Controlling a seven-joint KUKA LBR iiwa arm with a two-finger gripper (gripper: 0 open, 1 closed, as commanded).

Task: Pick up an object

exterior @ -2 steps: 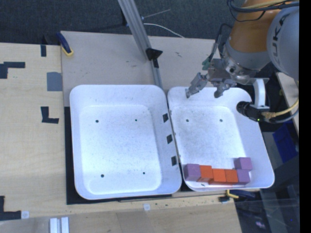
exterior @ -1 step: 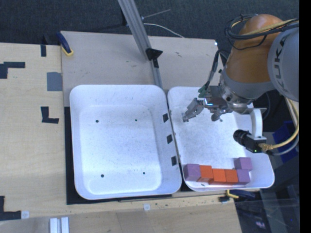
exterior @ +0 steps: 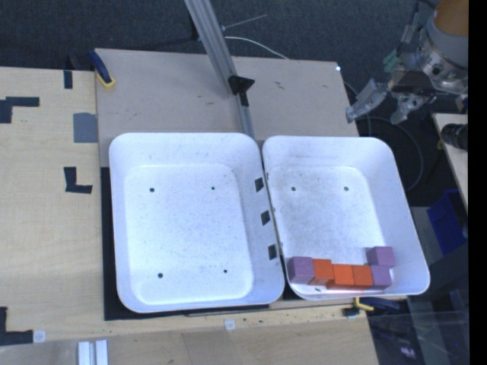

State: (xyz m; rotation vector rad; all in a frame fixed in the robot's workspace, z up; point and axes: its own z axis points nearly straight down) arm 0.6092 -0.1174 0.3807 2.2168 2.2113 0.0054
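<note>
Purple and orange blocks (exterior: 342,271) crowd the right bin's (exterior: 396,173) near edge; the gripper's (exterior: 378,108) fingers hang spread, holding nothing.

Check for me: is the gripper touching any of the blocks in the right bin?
Apart. The camera view shows the gripper beyond the right bin's far corner, with the blocks along its near wall.

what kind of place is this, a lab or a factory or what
Most likely a robotics lab bench set up for grasping trials: two white bins side by side, a few purple and orange blocks in the right one, and a gripper off to the right.
</note>
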